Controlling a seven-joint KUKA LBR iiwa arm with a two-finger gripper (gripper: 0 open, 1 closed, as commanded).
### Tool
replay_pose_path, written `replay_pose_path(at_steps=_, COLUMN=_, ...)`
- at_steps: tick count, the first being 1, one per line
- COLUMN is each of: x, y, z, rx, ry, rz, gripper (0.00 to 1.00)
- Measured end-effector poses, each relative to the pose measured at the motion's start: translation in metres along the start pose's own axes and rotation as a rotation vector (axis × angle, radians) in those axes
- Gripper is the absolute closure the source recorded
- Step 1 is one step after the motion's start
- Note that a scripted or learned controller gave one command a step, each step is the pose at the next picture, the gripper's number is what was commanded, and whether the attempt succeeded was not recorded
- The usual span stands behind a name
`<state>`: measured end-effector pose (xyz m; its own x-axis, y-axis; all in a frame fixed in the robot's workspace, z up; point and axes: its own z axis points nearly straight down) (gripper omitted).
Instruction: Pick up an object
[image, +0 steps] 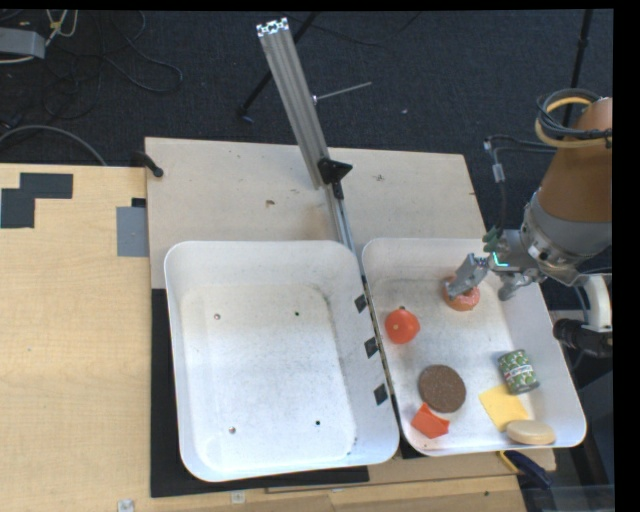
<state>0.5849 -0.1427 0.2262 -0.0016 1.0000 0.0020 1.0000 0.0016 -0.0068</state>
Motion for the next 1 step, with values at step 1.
replay_pose_path(at_steps=1, x=-0.0005, y=0.0007, z=-0.0022, rx=-0.004, ry=-0.001, rz=0.002, gripper=0.00)
